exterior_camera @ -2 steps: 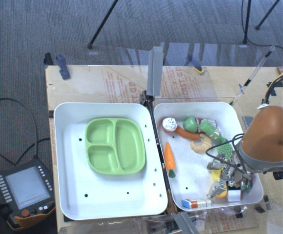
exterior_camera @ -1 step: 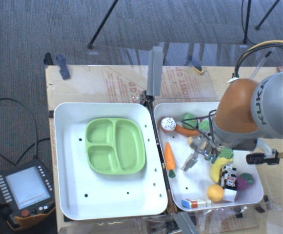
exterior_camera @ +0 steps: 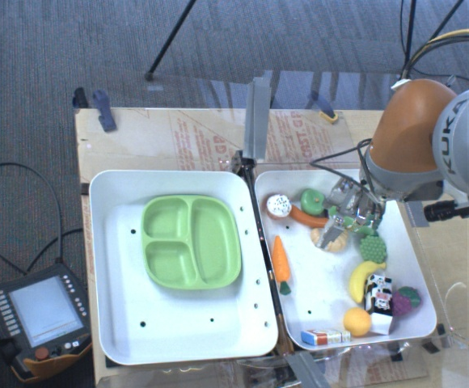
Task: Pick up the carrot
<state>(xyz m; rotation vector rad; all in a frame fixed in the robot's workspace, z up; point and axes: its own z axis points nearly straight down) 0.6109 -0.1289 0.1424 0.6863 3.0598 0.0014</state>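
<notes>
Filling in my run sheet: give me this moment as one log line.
pincer: over right bin, far side | carrot: near left wall, apart from pincer | second carrot: beside pincer | green tray: left bin

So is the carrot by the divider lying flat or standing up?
Lying flat. The carrot rests lengthwise on the right bin's floor beside its left wall.

An orange carrot [exterior_camera: 280, 259] with a green tip lies in the white right bin [exterior_camera: 319, 297]; a light green tray [exterior_camera: 192, 241] sits in the left one [exterior_camera: 117, 297]. Near right: yellow banana [exterior_camera: 365, 278], orange fruit [exterior_camera: 357, 322].
</notes>
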